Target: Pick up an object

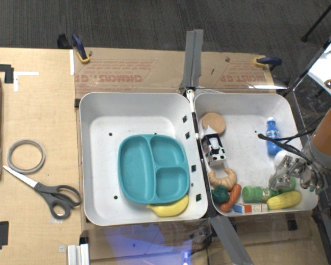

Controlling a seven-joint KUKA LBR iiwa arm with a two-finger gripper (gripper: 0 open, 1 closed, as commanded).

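Note:
My gripper [282, 175] hangs low over the right bin [244, 101], near its right wall, just above a yellow corn cob [284, 200] and a green object [256, 193]. Nothing is visibly held in it. The same bin holds a blue bottle [271, 133], a tan round piece [214, 122], a black-and-white toy [213, 148], a tan ring [223, 176], an orange carrot with a green top [227, 197] and a small red-and-white box [250, 207]. In the left bin [99, 120] lie a teal divided plate [153, 168] and a banana [170, 207].
The arm [324, 142] comes in over the right bin's right rim, with black cables [281, 142] trailing across it. On the wooden bench to the left lie scissors [51, 192] and a tape roll [26, 155]. Cardboard [132, 70] lies behind the bins.

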